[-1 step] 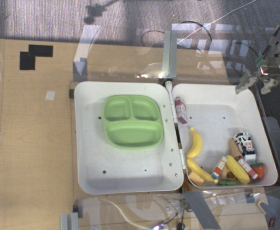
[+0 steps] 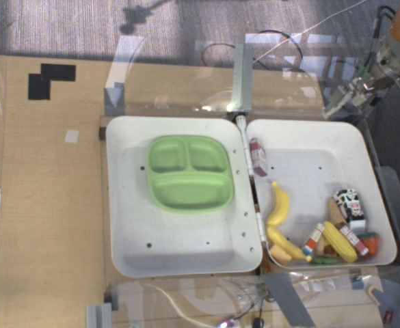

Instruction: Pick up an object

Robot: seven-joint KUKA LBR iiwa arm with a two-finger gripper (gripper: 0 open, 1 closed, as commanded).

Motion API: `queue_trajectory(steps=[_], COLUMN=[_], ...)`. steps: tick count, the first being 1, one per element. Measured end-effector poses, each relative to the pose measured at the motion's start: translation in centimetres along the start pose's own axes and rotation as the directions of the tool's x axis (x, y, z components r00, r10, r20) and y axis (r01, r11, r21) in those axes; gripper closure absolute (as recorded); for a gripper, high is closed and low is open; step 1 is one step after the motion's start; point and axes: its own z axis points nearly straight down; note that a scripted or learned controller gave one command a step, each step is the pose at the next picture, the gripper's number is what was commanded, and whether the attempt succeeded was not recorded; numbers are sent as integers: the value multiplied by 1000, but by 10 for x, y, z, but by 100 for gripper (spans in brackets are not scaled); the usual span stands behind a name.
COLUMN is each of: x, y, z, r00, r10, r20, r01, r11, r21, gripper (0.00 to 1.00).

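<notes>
Hovering past the right bin's (image 2: 364, 149) far corner, the gripper (image 2: 350, 96); jaw state unclear.
Bananas (image 2: 279, 203), corn (image 2: 339, 241) lie inside; green plate (image 2: 189, 173) left.

One fixed camera looks down at a slant over both white bins (image 2: 121, 183) from above
</notes>
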Motion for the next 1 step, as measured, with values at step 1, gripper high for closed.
queue_trajectory(steps=[1], x=[0], y=[0], z=[0], r00=[1000], r10=[0], r20=[0], r01=[0], r11=[1000], r21=[0], gripper=[0])
